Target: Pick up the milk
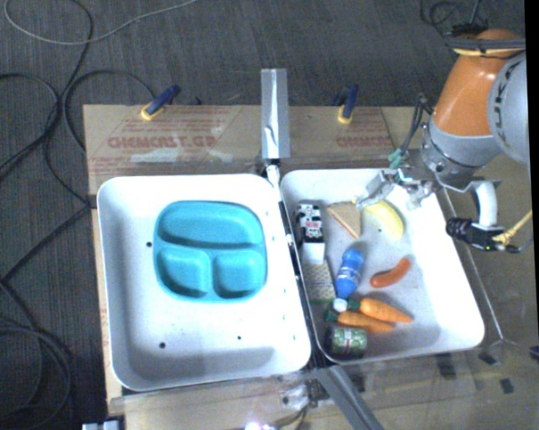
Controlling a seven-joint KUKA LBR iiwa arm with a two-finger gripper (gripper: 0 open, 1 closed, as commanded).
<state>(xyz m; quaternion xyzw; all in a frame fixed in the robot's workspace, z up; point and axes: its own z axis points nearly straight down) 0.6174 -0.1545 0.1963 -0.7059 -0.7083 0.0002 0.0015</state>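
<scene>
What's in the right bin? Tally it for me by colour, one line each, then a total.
Going by main colour in the right bin; small items are hard to identify.
Orange: 3, two carrots and a sausage
Blue: 1, bottle
Yellow: 1, lemon-like item
Green: 1, can
White and black: 1, milk carton
Tan: 1, wedge
Total: 8

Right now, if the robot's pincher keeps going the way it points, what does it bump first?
Probably the yellow lemon, lying just below-left of the gripper in the right bin. Depth is hard to judge from above.
</scene>
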